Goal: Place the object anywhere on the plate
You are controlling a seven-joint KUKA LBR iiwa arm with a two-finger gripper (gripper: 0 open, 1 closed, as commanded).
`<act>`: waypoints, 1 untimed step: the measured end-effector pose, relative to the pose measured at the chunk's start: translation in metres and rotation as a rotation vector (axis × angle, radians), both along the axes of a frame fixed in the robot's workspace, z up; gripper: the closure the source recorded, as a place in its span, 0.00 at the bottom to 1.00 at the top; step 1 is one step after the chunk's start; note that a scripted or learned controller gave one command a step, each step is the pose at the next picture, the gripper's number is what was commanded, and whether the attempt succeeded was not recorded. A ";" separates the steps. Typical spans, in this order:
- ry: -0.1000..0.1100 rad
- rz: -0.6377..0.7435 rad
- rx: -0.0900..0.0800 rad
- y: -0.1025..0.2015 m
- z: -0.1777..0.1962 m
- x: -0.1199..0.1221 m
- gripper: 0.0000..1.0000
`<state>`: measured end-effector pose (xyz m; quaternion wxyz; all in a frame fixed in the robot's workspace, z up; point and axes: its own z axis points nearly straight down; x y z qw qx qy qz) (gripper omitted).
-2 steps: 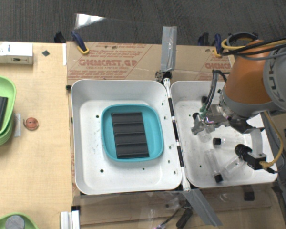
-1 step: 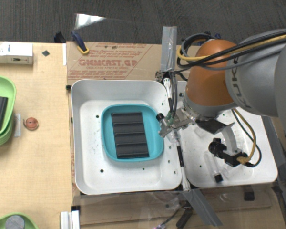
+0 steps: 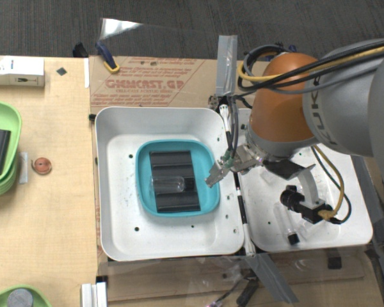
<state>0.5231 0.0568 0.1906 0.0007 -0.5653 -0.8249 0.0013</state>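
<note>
Left bin (image 3: 115,235) holds the teal plate (image 3: 145,197), roughly centred. On the plate: a dark ribbed block (image 3: 173,162), and on top of that a small clear object (image 3: 168,185) — looks like a glass vial or tube, hard to be sure. It's lying flat, long axis running left-right across the plate, slightly toward the plate's near side.

So by my read the object is already on the plate; task looks done or nearly so.

Claw (image 3: 216,174) sits just off the plate's right rim, over the bin wall, tips pointing down-left toward the plate. Nothing visible between the tips. Can't tell if it's released or clenched — too small and foreshortened from this angle.

Key relation: the object lies left of the claw, a short way in over the plate rim, and its long axis points roughly at the claw. A regrasp would meet it end-on, so the wrist would need turning to close across the narrow side.

Arm body (image 3: 345,101) hangs over the right bin (image 3: 345,235), right of the plate.
</note>
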 end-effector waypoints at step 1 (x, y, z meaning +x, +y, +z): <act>-0.001 0.002 0.000 -0.061 0.003 0.023 0.00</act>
